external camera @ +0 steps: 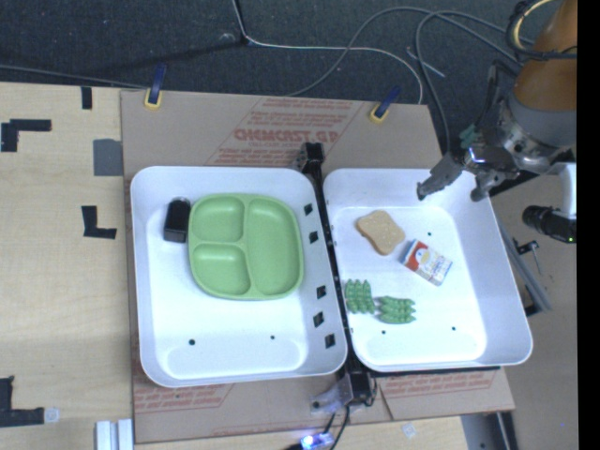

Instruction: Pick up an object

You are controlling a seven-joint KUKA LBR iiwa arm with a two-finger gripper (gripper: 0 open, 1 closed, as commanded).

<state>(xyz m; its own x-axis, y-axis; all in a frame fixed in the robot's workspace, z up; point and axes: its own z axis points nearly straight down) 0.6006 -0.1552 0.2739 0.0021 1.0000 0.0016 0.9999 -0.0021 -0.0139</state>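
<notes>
Two white bins [150, 251] side by side on brown cardboard [281, 129]; pale wooden bench [56, 279]

The grey arm [539, 92] reaches in from the right, claw [460, 184] spread, holding nothing.

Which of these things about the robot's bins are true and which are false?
1. The green divided plate lies in the left bin. True.
2. The slice of bread sits on the green plate. False: it lies in the right bin, apart from the plate.
3. The claw hangs above the right bin's upper right corner, holding nothing. True.
4. The green pea pods lie in the left bin. False: they lie in the right bin, near its left wall.
5. A small black object lies just left of the plate. True.
6. The small red and white box rests on top of the bread. False: it lies to its lower right, apart.
</notes>
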